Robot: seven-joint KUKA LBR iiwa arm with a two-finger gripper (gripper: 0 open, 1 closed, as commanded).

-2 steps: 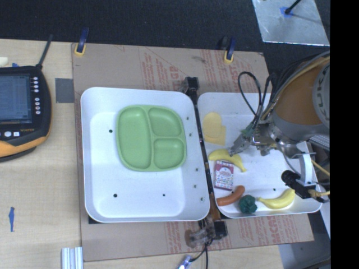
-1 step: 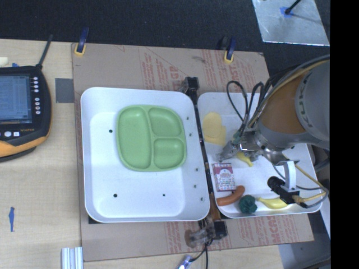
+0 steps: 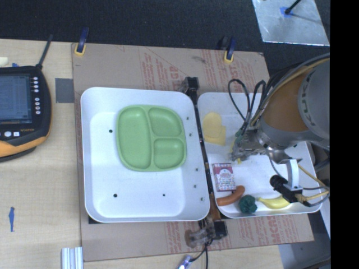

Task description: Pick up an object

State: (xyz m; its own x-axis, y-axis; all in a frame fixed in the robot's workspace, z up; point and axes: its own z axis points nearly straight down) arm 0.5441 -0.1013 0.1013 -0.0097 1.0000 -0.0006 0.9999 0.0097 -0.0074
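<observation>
Near edge of right bin (image 3: 314,210): banana (image 3: 275,203), green lump (image 3: 247,205), hot dog (image 3: 230,195); all look light, rounded and probably slick, so grip across their middles. Card box (image 3: 224,177) stiff, flat. Yellow piece (image 3: 213,129) farther. Gripper (image 3: 242,150) between them; opening can't be told.

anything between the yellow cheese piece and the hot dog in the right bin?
Yes: in the camera view, a small red card lies between the cheese piece and the hot dog.
</observation>
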